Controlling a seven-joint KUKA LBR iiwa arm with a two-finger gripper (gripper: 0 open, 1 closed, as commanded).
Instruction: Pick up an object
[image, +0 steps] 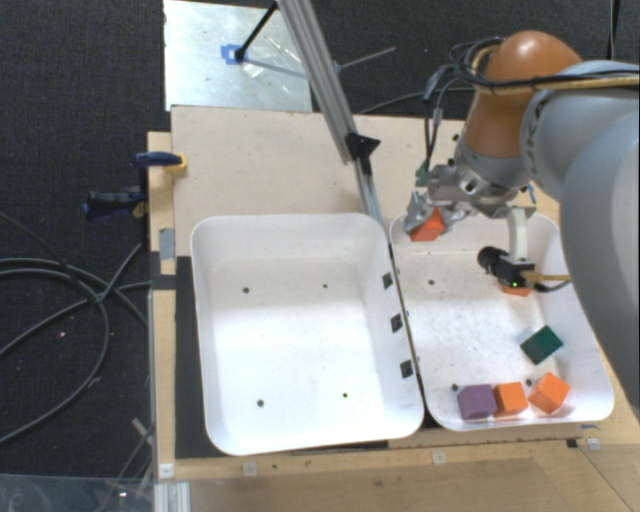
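My gripper (428, 220) hangs over the far left corner of the right bin (470, 310), just above its rim. A small orange-red block (428, 228) sits between its silver fingers (414, 214), lifted off the bin floor, so the gripper is shut on it. The grey arm with its orange band (505, 100) reaches in from the upper right and hides part of the bin's far edge.
A dark green block (541, 344) lies by the right bin's right wall. One purple block (476, 401) and two orange blocks (511, 398) (548, 392) line its near edge. The left bin (290, 225) stands beside it. A slanted metal pole (335, 95) crosses above the divider.
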